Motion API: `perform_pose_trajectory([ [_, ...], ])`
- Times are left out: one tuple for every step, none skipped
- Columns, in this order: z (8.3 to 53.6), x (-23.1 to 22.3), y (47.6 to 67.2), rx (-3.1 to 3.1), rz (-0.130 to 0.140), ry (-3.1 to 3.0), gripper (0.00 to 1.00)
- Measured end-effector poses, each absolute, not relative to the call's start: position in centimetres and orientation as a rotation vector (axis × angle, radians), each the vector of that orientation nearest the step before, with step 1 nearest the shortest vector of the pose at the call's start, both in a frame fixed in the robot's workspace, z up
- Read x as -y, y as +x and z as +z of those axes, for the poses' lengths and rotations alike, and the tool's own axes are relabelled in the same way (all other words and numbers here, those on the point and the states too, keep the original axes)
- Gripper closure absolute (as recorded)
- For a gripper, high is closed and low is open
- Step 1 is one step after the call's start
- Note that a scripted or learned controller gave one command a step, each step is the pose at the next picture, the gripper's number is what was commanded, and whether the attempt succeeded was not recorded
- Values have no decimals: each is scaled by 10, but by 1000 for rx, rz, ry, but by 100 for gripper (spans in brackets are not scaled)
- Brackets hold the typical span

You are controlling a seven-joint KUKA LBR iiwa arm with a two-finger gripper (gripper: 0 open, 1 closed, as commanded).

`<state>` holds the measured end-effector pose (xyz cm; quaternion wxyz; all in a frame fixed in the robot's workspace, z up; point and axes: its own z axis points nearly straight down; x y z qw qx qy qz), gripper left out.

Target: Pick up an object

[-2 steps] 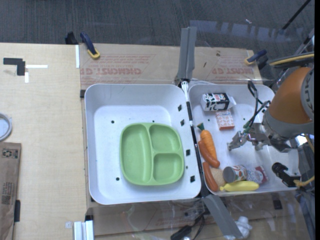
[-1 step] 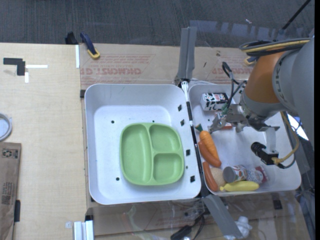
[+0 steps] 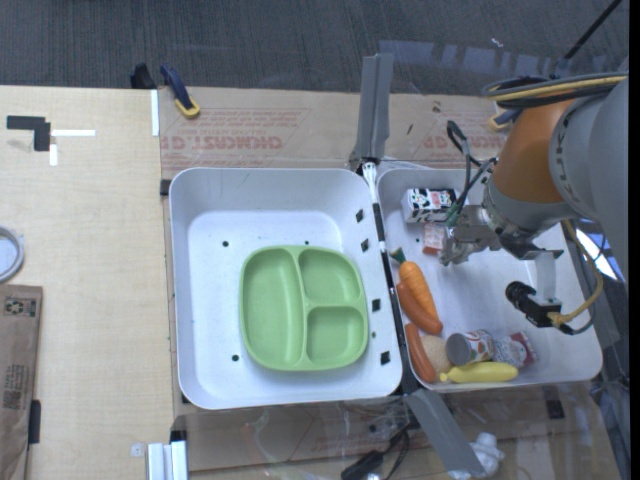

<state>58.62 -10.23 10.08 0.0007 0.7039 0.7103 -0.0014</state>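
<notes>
You have the counter (image 3: pixel 80 208) carrying two white bins side by side: the left bin (image 3: pixel 200 268) holds a green divided plate (image 3: pixel 305 308), and the right bin (image 3: pixel 570 363) holds the pickable clutter. The arm (image 3: pixel 560 158) reaches in over the right bin's far half, and its end effector (image 3: pixel 455 248) sits low near the bin's far-left corner, just beside a small red-and-white packet (image 3: pixel 433 238) and a black-and-white carton (image 3: pixel 428 202). You cannot tell how far its fingers are spread, and nothing is visibly held, so judge the pick as not yet made; the grasp and lift are left. Along the bin's left wall lies a carrot (image 3: pixel 418 295), with a hot dog (image 3: pixel 421 353), a can (image 3: pixel 480 348) and a banana (image 3: pixel 482 372) at the near edge. A roll of tape (image 3: pixel 8 256) lies at the counter's left edge, and dark carpet (image 3: pixel 300 18) runs beyond its far edge
</notes>
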Motion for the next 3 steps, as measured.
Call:
perform_pose_trajectory([
  [226,55,602,-2225,-4,2217,100],
  [225,55,602,-2224,-5,2218,0],
  [163,102,587,-2251,-5,2192,0],
])
